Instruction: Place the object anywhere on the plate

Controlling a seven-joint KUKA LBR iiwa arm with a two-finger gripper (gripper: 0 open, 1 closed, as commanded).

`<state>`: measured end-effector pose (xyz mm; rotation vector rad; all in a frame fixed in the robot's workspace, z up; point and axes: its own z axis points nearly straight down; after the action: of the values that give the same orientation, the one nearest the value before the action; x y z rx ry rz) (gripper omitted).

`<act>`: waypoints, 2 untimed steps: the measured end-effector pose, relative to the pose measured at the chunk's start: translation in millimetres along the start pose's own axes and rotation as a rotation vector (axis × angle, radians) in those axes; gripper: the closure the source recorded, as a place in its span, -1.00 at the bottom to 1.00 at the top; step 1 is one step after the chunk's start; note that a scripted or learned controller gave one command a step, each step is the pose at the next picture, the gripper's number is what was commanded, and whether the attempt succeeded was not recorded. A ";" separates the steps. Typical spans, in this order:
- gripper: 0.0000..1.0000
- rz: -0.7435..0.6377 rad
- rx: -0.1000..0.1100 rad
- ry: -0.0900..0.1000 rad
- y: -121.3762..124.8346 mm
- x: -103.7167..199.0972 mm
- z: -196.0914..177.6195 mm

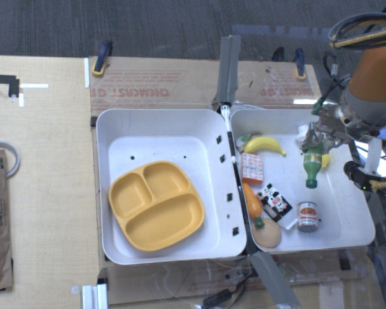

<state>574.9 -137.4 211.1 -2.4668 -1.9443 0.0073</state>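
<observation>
A yellow three-compartment plate [157,204] lies in the left bin [116,134], with nothing on it. My gripper [315,145] is low over the back right part of the right bin [354,230]. Directly under it is a green bottle [311,166], its wide end at the gripper and its cap pointing toward the front. A small yellow piece [325,161] shows beside the bottle. The wrist hides where the gripper meets the bottle.
The right bin also holds a banana [264,145], a red-and-white box [252,167], a carrot [253,204], a black-and-white cow toy [275,204], a small can [307,215] and a round tan bun [267,234]. A raised divider [232,166] separates the bins.
</observation>
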 end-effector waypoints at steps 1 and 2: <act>1.00 0.058 0.000 0.002 -59.4 22.8 86.4; 1.00 0.272 0.000 0.001 -21.9 56.1 20.1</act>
<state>566.6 -77.8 190.8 -2.7083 -1.5917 0.0061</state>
